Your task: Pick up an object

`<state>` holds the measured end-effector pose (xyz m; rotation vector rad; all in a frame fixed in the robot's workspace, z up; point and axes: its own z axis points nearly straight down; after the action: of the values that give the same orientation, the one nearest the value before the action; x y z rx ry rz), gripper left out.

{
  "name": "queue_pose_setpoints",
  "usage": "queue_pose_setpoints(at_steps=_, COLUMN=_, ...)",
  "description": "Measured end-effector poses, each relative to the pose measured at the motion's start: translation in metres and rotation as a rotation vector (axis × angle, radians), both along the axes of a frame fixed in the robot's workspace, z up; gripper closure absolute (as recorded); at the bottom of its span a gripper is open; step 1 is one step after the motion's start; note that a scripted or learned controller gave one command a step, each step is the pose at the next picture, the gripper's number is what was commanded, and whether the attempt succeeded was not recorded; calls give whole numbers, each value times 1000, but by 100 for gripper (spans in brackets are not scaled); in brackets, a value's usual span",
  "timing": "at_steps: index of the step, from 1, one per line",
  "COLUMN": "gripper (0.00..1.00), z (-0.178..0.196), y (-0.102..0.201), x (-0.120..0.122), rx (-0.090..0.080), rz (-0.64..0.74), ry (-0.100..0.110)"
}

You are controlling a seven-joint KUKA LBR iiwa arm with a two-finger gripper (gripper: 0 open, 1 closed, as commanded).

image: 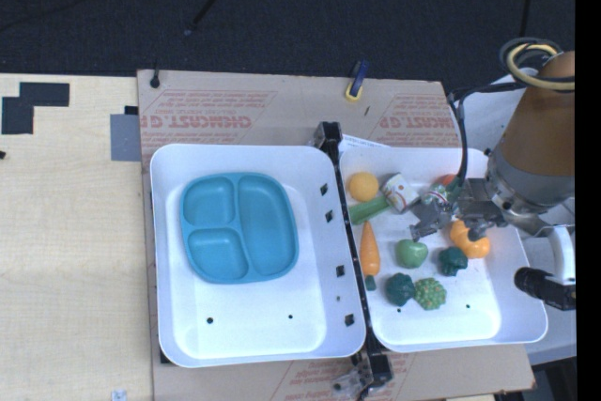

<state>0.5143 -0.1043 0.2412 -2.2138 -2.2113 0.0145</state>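
In the right bin [526, 324], crowded stock: the claw [434, 219], its grip state impossible to tell, hangs among an apple [410, 253], an orange piece [472, 244] and a carrot [369, 248], where tight neighbours could jam or deflect it.

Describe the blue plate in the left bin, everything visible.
The blue plate is a rounded-square divided dish, plastic-looking, light blue, with three compartments: two smaller on its left side, one larger on its right. It lies flat and upright on the floor of the left bin, toward the far half. All three compartments look bare.
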Motion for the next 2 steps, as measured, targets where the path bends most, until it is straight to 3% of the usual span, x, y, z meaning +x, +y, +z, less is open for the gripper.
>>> queue_pose_setpoints(at_steps=1, gripper=0, z=6, y=0, x=2, rx=-1, rz=2, ry=-11)
queue_pose_setpoints(at_steps=2, gripper=0, z=-38, y=3, x=-1, rx=0, rz=2, ry=-7)
